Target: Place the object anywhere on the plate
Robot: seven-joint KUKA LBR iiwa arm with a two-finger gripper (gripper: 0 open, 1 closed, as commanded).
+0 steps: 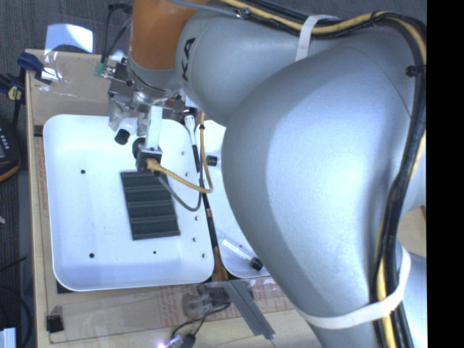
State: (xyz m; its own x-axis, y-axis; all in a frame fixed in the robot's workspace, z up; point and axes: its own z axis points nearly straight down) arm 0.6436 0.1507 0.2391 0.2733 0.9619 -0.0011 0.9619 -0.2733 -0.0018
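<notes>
One KUKA arm (312,158), grey with an orange band, reaches over the counter (145,307) and covers most of the right side of the view. Two white bins: the left bin (80,216) lies open to view, the right bin (235,259) shows as a narrow strip under the arm. One dark ribbed rectangular plate (150,205) lies flat on the floor of the left bin, slightly below its middle, well apart from every wall. One end effector (138,125) hangs over the upper part of the left bin, just above the plate's upper short edge. Whether it is open or closed, or carries anything, cannot be told. One small dark item (255,264) rests in the right bin strip; it may be the object, though this is uncertain. Judged step: approach over the plate, placement not yet done. The next move calls for a short travel toward the plate's centre, a descent, and a release if a load is carried.
</notes>
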